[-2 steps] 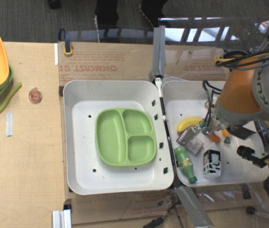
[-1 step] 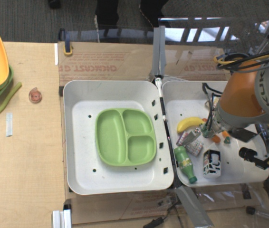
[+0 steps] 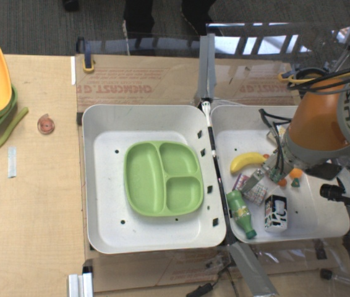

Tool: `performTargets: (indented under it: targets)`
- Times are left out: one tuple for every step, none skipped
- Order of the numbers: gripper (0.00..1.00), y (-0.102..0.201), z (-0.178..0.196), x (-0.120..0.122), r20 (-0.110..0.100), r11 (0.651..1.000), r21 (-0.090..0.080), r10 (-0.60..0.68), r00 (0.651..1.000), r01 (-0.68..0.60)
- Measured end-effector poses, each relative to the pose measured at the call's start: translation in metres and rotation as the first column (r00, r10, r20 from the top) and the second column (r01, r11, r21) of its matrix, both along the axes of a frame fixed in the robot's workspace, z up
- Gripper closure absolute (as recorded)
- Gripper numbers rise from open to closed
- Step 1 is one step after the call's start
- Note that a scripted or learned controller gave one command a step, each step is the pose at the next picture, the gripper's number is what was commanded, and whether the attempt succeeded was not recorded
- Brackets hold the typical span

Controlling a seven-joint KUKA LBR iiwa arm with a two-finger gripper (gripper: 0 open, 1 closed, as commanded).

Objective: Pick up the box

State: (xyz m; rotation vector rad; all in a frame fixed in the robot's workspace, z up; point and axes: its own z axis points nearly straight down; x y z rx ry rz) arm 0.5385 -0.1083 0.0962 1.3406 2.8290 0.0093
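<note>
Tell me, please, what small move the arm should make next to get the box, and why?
Probably shift the gripper toward the black-and-white box, which lies nearer the camera in the right bin, apart from the gripper. The gripper now sits over the packet beside the banana.

Behind my bench: dark grey carpet floor along the top, with dark legs of furniture or people standing on it, can't tell which. Bench top is light wood on the left, flattened brown cardboard with reversed red print spread under the middle. A grey metal post rises at the back between the two halves. Blue-grey metal rails run behind at upper right. Lighting is even and soft, no hard shadows.
</note>
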Motion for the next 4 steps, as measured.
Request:
performTargets:
  targets:
    - [0.00, 0.0067, -0.0013, -0.0097, -0.008, 0.941, 0.000, -0.339, 0.941, 0.339]
    - [0.00, 0.0069, -0.0006, -0.0046, -0.002, 0.980, -0.003, -0.199, 0.980, 0.199]
    - [0.00, 0.0034, -0.0003, -0.0028, 0.000, 1.000, 0.000, -0.022, 1.000, 0.022]
    - [1.00, 0.0035, 0.0074, -0.0027, -0.004, 1.000, 0.001, -0.022, 1.000, 0.022]
